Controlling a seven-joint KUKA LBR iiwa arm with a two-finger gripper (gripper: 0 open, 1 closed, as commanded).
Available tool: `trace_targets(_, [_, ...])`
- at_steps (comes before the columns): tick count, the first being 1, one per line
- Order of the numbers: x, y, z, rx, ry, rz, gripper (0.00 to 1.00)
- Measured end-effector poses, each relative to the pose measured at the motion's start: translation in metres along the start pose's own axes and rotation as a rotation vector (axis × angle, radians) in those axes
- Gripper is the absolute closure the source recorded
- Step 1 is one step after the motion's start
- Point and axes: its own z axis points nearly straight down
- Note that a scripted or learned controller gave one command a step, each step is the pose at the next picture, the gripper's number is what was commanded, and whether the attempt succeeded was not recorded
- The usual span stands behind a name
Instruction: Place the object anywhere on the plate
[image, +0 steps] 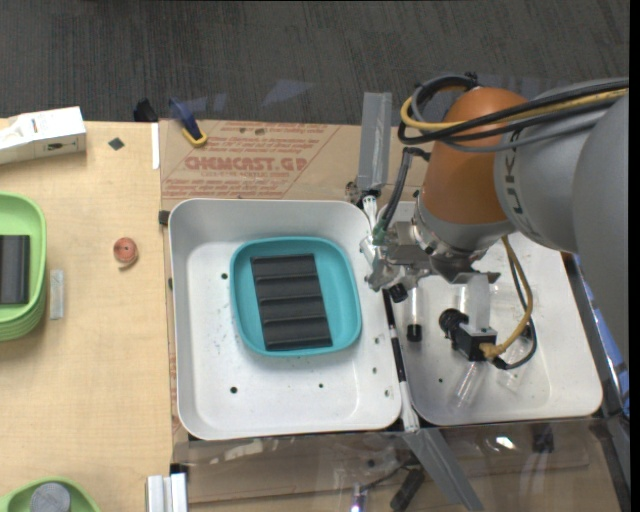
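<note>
In the left white bin (200, 330) lies the teal plate (244, 300) and the black ridged object (290, 300) rests flat in its middle — to the right, the arm (470, 160) hangs over the left side of the right bin (545, 390) — whether its jaws are apart or together I cannot tell.

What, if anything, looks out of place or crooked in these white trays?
Nothing stands out. The black ribbed rectangular block lies flat inside the teal rounded-square plate, which sits level in the left shallow white bin. I see no spill or damage.
</note>
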Motion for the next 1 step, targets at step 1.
trace_targets(1, [-0.0005, 0.0001, -0.0002, 0.000, 0.000, 0.001, 0.00])
